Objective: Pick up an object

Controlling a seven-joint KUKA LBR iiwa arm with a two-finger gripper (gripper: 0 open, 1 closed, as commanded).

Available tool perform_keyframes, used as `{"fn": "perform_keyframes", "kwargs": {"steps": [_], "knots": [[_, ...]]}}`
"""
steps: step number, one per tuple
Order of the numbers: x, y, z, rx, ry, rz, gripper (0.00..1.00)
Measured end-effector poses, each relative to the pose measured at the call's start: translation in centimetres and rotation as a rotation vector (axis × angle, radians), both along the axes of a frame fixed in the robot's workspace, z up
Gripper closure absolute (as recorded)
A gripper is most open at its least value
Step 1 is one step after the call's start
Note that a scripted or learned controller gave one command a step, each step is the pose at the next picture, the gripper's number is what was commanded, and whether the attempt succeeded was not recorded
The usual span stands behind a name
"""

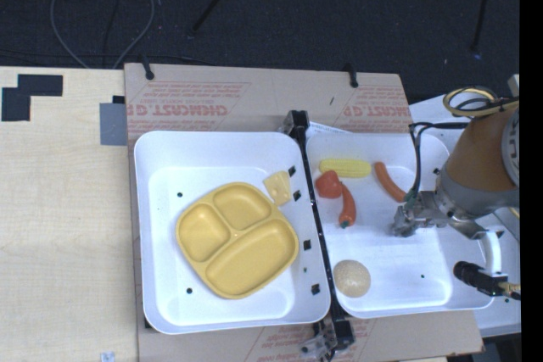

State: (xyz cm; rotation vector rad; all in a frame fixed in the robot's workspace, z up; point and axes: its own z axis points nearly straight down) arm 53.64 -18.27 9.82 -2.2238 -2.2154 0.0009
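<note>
The right bin (399, 301) holds a yellow corn cob (344, 169) at the back. An orange-red sausage (389, 181) lies to the corn's right. A red pepper (336, 192) sits below the corn, near the bin's left wall. A pale round bun (351, 277) rests at the front left. My gripper (406, 225) reaches down into the right bin from the right. It hangs over bare bin floor, a little in front of the sausage's near end. Nothing shows between it and the floor.
The left bin (161, 165) carries a yellow divided plate (237, 240), with a pale yellow wedge (277, 186) at the plate's back right corner. A black divider (310, 216) separates the two bins. The grey arm (475, 174) covers the right bin's right side.
</note>
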Motion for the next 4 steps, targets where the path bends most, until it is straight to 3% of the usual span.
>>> {"fn": "perform_keyframes", "kwargs": {"steps": [3,4], "knots": [[0.6,-0.7,15.8,-0.003,-0.006,0.006,1.0],[0.7,-0.8,18.7,-0.002,-0.004,0.006,1.0]]}}
